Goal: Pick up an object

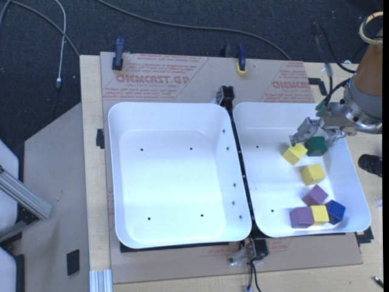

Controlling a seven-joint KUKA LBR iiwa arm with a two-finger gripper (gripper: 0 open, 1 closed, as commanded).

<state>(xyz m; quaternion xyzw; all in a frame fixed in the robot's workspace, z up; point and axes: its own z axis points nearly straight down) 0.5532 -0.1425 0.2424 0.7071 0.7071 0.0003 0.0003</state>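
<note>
White bins sit side by side; the action is in the right bin [267, 181], the left bin [176, 181] isn't in play. Gripper [311, 134] hangs low at approx 1 o'clock of that bin, arm coming in from 3 o'clock. Whether its fingers are apart or closed, you can't tell from this slant: the metal tip blurs into the blocks below, and nothing is clearly pinched between them.

Closest candidates: yellow cube [295, 153], tilted, just at 7 o'clock of the tip, and green block [316, 145] directly under / touching the tip at 5 o'clock. The two look to be touching each other. Either could be the target; can't say which.

Rest of the pile, running toward 5 o'clock of the bin: second yellow cube [313, 174] on its own, then purple block [315, 195], and along the bottom wall a row w/ purple cube [301, 216], small yellow cube [320, 213] and blue cube [335, 211], packed tight together.

Step, as you'd judge it: end of approach / grasp attempt, no lift yet, since every block appears to rest on the bin floor.

Next move calls for a clean close on one block only. Risk: green and yellow are crowded, so fingers may land on an edge and shove one aside instead of gripping. Watch for a block actually rising w/ the tip before you count it as picked.
</note>
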